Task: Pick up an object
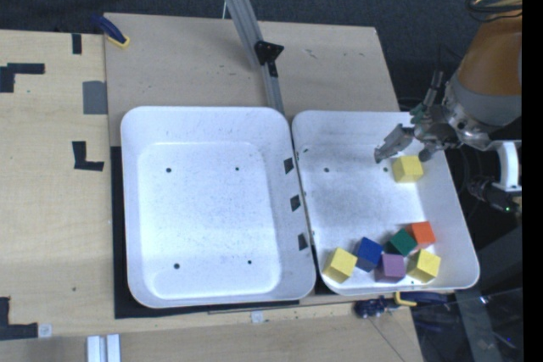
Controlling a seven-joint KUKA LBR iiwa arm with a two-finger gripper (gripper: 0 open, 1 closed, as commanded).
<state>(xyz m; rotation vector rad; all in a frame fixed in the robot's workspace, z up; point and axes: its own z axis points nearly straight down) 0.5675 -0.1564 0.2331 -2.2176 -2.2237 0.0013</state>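
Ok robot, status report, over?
Gripper over right white bin, nothing visibly held. Small yellow cube just beside it. Other coloured blocks clustered at near edge, clear of it.

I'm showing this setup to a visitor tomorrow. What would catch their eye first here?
Probably the cluster of coloured cubes in the near corner of the right bin: yellow, blue, green, orange and purple against white. Next, the grey-and-orange arm reaching in from the right, its gripper low over the bin beside a lone yellow cube near the far right wall.
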